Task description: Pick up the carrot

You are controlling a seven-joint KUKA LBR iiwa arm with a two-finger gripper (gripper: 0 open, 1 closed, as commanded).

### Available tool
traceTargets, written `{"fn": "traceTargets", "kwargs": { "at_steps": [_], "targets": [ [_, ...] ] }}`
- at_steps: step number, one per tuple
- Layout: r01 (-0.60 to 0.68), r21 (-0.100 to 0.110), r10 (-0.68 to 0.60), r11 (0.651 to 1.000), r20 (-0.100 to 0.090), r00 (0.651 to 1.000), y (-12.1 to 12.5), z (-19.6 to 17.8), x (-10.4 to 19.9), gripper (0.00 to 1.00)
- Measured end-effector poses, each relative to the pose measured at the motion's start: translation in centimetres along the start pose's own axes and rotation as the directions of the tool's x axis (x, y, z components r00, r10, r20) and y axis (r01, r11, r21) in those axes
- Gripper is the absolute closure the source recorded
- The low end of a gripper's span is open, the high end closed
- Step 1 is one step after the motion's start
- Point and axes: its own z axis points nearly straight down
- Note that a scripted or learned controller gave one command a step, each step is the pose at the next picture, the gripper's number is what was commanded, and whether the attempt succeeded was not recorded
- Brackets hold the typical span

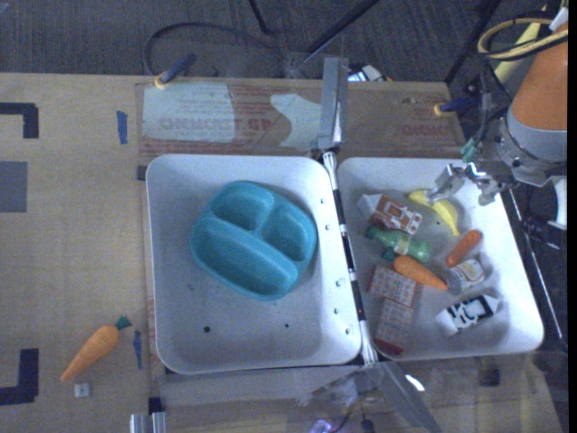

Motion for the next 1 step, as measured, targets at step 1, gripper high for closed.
{"fn": "traceTargets", "kwargs": {
  "at_steps": [1],
  "targets": [
    [0.096, 0.001, -0.096, 0.995, 0.000, 0.995, -2.78, 6.40, 3.13, 0.00]
  ]
}}
